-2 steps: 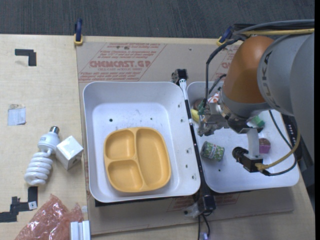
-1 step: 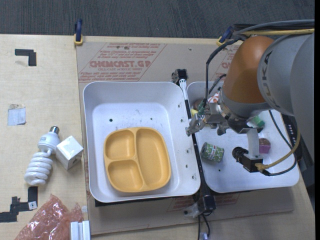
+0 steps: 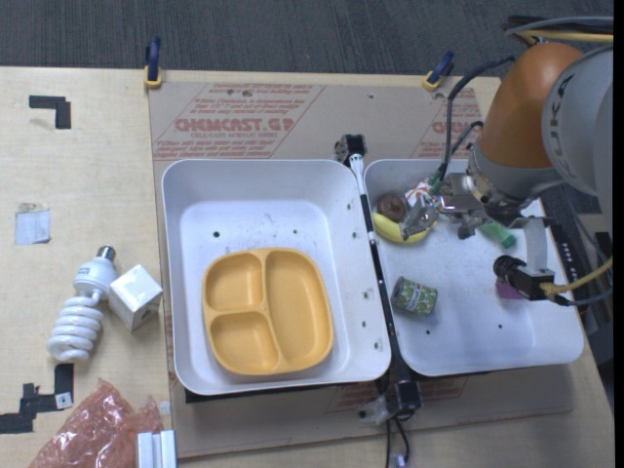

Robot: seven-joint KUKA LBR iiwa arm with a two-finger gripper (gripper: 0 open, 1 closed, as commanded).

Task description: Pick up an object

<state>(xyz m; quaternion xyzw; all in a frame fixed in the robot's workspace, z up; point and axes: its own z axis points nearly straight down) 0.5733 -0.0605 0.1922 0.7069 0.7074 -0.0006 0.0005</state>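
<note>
Banana is seen in the right bin, just left of and touching the pincer — whether it is gripped cannot be told. A green can lies below the pincer; a yellow divided plate sits well left, in the other bin.

Looking down on the bench, you see two white bins side by side. The left bin holds a yellow three-compartment tray. In the right bin lie a yellow banana near the far left corner, a small green can on its side towards the middle, and a green object partly hidden under the arm. The gripper sits low over the banana. Left of the bins, a spiral light bulb lies just beside a white cube.
</note>
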